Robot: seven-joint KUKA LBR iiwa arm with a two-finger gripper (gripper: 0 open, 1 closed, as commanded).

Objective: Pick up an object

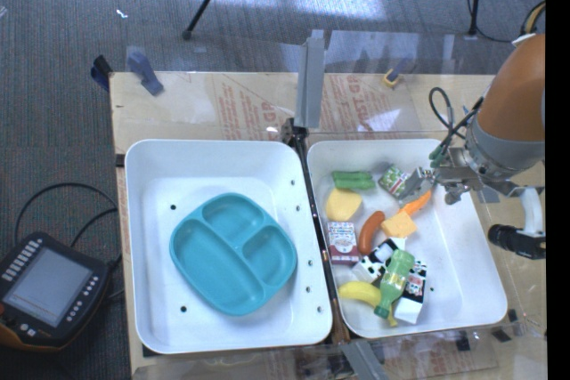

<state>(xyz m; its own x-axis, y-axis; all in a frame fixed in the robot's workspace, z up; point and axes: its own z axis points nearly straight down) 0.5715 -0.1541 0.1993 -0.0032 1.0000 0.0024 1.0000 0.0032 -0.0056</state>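
The right bin point(463, 254) holds a pile of toy food. An orange carrot point(415, 203) lies near its upper middle, next to a yellow cheese wedge point(399, 225) and a red sausage point(370, 230). A green pea pod point(354, 181), a small green packet point(393, 181) and a yellow lemon point(343, 205) sit further left. Toward the front are a green bottle point(394, 280), a banana point(359, 291), a red and white carton point(342, 242) and black and white cartons point(383, 255). My gripper point(434, 184) hangs low over the bin's upper right, just above and right of the carrot, close to it.
The left bin point(151, 182) holds a teal divided plate point(233, 252). A grey post point(309, 84) stands behind the seam between the bins. A teach pendant point(49, 285) lies on the floor at the left. The right bin's right half is bare white.
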